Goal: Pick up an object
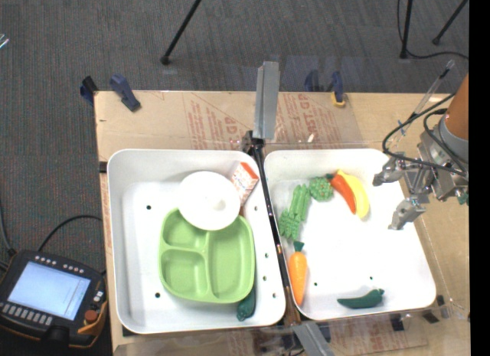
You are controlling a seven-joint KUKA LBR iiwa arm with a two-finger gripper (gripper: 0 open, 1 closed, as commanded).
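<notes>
White moulded plastic forms both shallow bins, and we see the right bin [429, 270] carrying five toy foods. Against its left wall stands a knobbly green toy [295, 210], shaped like a ridged stalk, with its long axis running from the far middle toward the near left. Just past its far end lies a bumpy green broccoli piece [321, 188]. Beside that, a smooth yellow banana [354, 191] and an orange-red pepper [343, 192] lie touching, both slanting from the far middle down toward the right. At the near left corner, a glossy orange carrot [298, 272] points its tip toward the near edge. A dark green chili [361, 298] lies along the near edge, lengthwise left to right.

We see the gripper [408, 194] above the right edge of this bin, fingers spread apart with nothing between them.

In the left bin [122, 270], a lime-green compartment tray [207, 262] lies beneath a round white plate [210, 200]; a small red-and-white carton [245, 182] leans at the right wall, and a dark green piece [245, 308] sits at the near right corner.
</notes>
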